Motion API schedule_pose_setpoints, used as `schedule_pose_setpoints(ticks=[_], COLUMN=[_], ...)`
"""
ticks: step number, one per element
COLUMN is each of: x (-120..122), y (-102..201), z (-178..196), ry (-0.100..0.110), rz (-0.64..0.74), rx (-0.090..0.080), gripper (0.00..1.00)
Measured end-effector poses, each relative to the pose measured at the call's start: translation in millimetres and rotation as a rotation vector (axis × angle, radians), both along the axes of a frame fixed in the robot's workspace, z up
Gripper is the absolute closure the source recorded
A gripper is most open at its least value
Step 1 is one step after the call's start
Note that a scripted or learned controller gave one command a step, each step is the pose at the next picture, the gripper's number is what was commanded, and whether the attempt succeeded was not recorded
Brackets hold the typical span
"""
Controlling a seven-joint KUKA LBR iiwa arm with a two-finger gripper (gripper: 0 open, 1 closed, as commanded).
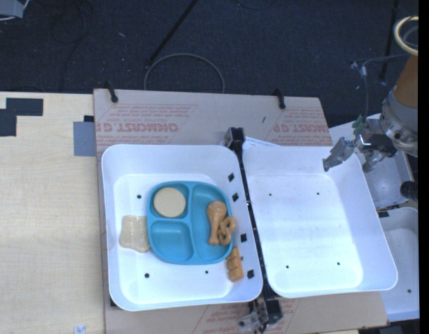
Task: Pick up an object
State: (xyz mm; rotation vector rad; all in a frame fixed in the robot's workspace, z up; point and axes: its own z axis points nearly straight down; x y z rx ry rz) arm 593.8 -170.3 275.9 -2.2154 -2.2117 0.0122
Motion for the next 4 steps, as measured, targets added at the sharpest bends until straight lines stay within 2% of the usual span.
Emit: schedule_pose_setpoints(ticks=[1, 2, 4], x=[2, 5, 2], y=[0, -7, 0], z=[7, -41, -129], ry=[-0.012, -0.006, -0.007], rz=[0.002, 0.001, 0.002], rx=[-0.003, -0.001, -0.001], gripper=[0.0, 0.0, 0.0])
